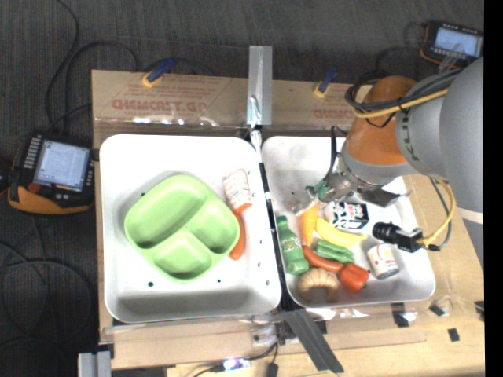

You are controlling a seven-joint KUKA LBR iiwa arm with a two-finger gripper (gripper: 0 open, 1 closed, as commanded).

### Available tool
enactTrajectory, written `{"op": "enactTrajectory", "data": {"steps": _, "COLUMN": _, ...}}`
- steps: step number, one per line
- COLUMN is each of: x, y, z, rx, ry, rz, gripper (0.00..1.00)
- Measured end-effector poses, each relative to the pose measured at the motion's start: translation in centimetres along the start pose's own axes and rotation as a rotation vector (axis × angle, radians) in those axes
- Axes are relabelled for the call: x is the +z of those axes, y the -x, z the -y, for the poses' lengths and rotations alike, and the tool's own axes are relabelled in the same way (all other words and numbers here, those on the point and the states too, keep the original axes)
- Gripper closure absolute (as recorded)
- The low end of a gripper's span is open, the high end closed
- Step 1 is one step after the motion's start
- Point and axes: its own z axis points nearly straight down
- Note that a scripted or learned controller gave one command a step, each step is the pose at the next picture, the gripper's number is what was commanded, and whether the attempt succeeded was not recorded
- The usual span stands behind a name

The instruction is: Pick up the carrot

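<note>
The carrot [238, 236] lies in the left bin [118, 234], a slim orange stick running down along the right edge of the green divided plate [179, 225] and touching it. Its upper end sits under a small white packet [236, 186] with red print too small to read. The plate has three hollows, all bare, and lies tilted in the middle of that bin.

Across the divider, the right bin [420, 285] holds a crowded heap: a green bottle [291, 246] just beside the divider, a yellow banana [309, 220], a green pepper-like piece [334, 250], a red-orange piece [354, 276], a tan bread roll [316, 283], a small can [383, 261] with a white and red label, and a white carton [350, 214] with black patches whose writing cannot be read.

The arm comes in from the right, its orange band above the heap, and the pincer [324, 188] hangs low over the right bin near the banana's upper end, well apart from the carrot. Whether it is spread or pressed together I cannot tell.

Behind the bins the bench [189, 100] carries a brown board with faint red lettering, unreadable, and two clamps.
</note>
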Motion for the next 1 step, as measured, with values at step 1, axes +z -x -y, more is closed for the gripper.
{"op": "enactTrajectory", "data": {"steps": 1, "x": -7.91, "y": -2.49, "z": -1.19, "rx": -0.173, "ry": -0.008, "rz": 0.000, "gripper": 1.00}}
